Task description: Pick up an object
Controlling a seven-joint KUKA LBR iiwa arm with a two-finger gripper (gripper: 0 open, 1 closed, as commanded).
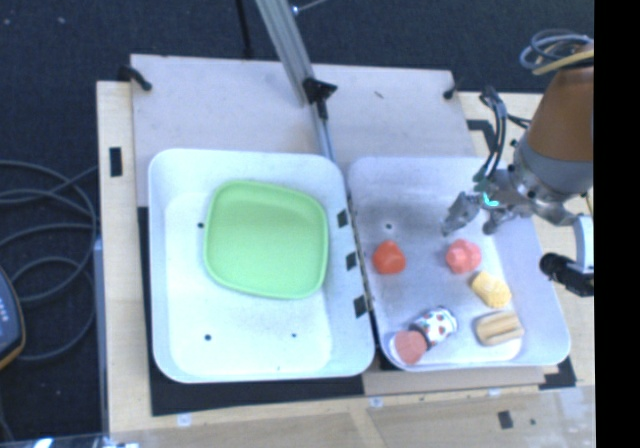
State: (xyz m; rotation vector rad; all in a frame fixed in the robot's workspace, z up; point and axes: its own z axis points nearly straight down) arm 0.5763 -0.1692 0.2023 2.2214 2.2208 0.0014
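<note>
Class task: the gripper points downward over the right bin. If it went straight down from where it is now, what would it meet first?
Probably the pink ball, which sits just below the gripper in the right bin. Depth is unclear, so it might touch bare bin floor beside it.

In the right white bin lie a round orange-red ball [389, 258], a pink lumpy ball [463, 256], a yellow knobbly piece [491, 288], a tan bread-like roll [498, 327], a red-and-white patterned toy [438, 323] and a flat red disc [409, 344].

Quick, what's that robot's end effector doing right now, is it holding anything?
End effector: open and holding nothing, poised above the right bin just over the pink ball.
</note>
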